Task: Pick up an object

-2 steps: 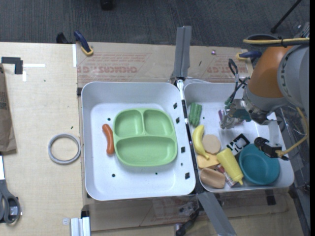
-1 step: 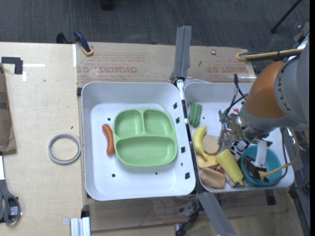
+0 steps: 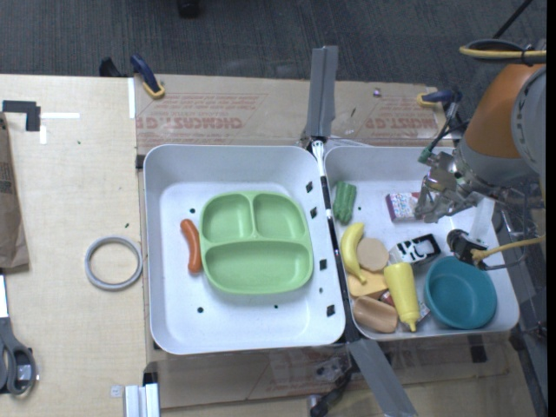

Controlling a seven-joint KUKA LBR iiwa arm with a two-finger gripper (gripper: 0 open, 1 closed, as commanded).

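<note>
The gripper hangs over the right bin, near its top right part. The grey arm with its orange band comes in from 3 o'clock. Nothing can be seen between the gripper's tips, so it does not seem to hold anything. The tips are dark and tangled with wires, and it is too hard to tell how they are set.

The closest thing to pick is a small pink and white packet. It lies just beside the gripper, at about 9 o'clock from it. It looks short and flat, with its long side running from 9 to 3 o'clock.

A black and white item lies near, at about 7 o'clock from the gripper. A teal bowl sits at about 5 o'clock. Farther off, at 8 o'clock, are a banana and a yellow bottle, both running roughly from 12 to 6 o'clock. A green pickle lies at 9 o'clock, past the packet.

The left bin holds a green tray and a hot dog, well apart from the gripper.

The gripper covers part of the bin floor under it. The black and white item is too small to name.
</note>
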